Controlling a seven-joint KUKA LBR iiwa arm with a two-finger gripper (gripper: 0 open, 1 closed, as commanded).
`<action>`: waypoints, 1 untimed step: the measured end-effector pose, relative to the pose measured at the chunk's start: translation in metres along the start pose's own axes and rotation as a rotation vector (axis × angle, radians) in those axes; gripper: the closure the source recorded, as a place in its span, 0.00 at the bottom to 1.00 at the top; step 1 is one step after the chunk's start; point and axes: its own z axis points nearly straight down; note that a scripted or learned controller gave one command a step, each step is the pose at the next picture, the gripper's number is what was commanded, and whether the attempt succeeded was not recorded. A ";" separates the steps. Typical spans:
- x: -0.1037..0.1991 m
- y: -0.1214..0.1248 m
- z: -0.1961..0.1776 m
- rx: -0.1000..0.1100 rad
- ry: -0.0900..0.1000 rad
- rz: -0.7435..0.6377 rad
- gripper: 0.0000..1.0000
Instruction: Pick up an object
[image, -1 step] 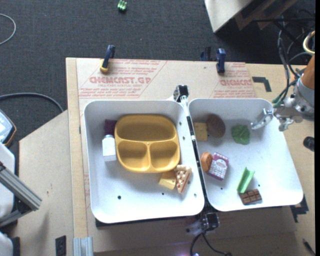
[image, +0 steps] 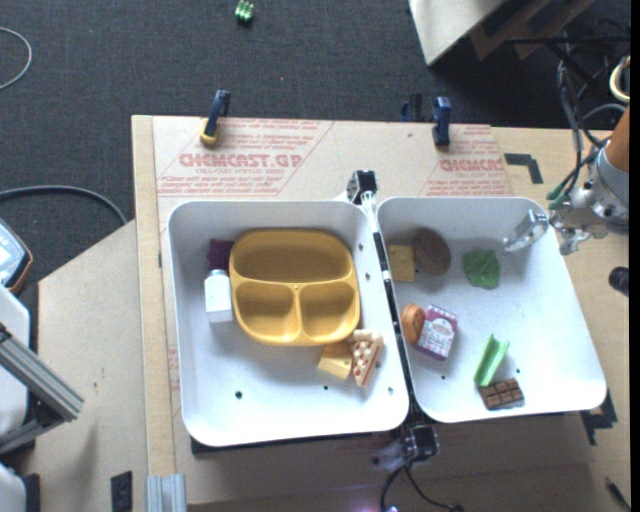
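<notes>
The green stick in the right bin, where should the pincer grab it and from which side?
Grip the green stick mid-length across its narrow width, coming from above. It lies flat and slanted, its lower end close to the chocolate bar, so the upper half offers more room for the pincer.

Both white bins (image: 190, 330) look like smooth, slightly glossy plastic, as does the yellow divided tray (image: 295, 285) at the left bin's centre. The bench board (image: 150, 200) beneath seems matt paper-covered sheet (printed red lettering at twelve o'clock). The gripper (image: 527, 230) gleams metallic.
</notes>
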 end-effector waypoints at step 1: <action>-0.006 0.002 0.061 0.006 0.002 0.001 0.00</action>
